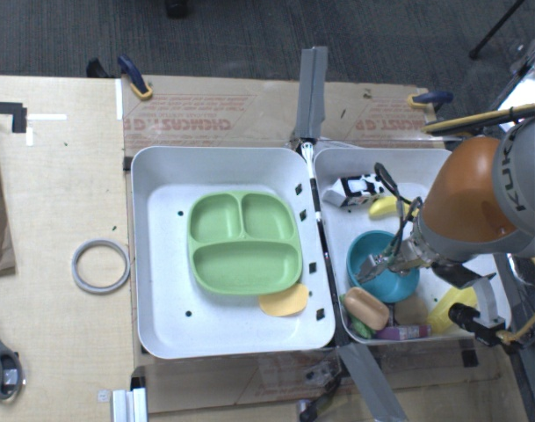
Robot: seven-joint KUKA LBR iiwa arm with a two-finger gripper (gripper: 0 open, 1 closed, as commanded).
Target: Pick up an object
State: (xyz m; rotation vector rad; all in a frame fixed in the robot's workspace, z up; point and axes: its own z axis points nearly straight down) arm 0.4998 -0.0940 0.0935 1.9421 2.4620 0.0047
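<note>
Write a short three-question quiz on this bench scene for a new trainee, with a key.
1. True or false: the green divided plate lies in the left bin.
2. Which thing is the gripper over? A) the teal bowl B) the grey ring C) the yellow chip
3. Fill in: the grey ring lies on the ____, outside both bins.

Key
1. True; it has three compartments, and the yellow chip lies against its front edge.
2. A; the bowl sits in the right bin, where the arm has reached in.
3. Bench, left of the left bin.
</note>
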